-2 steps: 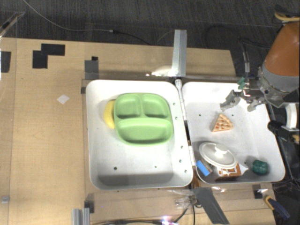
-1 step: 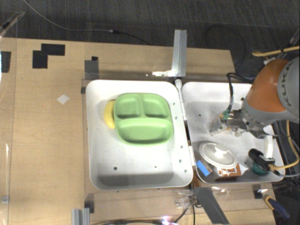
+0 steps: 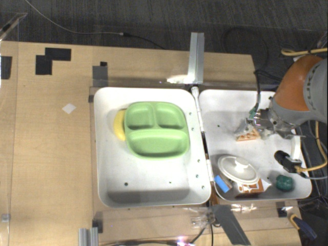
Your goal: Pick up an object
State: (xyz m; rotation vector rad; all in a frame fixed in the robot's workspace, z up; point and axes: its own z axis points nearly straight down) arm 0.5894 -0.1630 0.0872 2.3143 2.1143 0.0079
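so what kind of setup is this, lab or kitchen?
Likely a robot lab pick bench: two white bins on a wooden bench, a KUKA arm over the right one, loose cables behind.

a robotics lab: a flat plywood bench (image 3: 46, 152) marked with black tape squares (image 3: 51, 59), aluminium frame posts (image 3: 196, 58), loose cables on dark carpet (image 3: 102, 9), and two shallow white plastic bins (image 3: 154, 188) mounted side by side.
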